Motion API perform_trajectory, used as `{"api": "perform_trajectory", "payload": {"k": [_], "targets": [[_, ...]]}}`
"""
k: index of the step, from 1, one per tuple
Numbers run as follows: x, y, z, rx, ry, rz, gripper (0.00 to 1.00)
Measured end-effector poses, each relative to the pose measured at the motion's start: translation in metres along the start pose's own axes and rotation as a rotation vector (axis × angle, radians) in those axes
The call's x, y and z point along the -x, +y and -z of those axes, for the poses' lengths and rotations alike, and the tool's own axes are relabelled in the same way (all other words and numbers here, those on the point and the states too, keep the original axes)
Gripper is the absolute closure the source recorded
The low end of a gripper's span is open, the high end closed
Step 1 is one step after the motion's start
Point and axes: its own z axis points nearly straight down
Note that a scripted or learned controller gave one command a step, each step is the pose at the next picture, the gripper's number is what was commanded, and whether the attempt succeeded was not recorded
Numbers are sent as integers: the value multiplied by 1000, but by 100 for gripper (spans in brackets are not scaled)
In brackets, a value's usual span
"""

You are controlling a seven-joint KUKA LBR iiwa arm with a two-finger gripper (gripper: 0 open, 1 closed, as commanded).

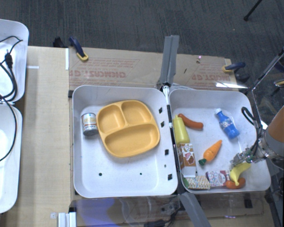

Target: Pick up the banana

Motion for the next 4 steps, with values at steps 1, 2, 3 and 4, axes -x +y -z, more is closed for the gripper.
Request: {"api": "perform_trajectory", "payload": {"k": [1,2,3,4], "targets": [[-3,1,-1,-2,7,3,0],[-2,1,9,0,3,2,100],[-2,2,9,-1,5,2,0],[-2,2,17,0,4,1,100]]}}
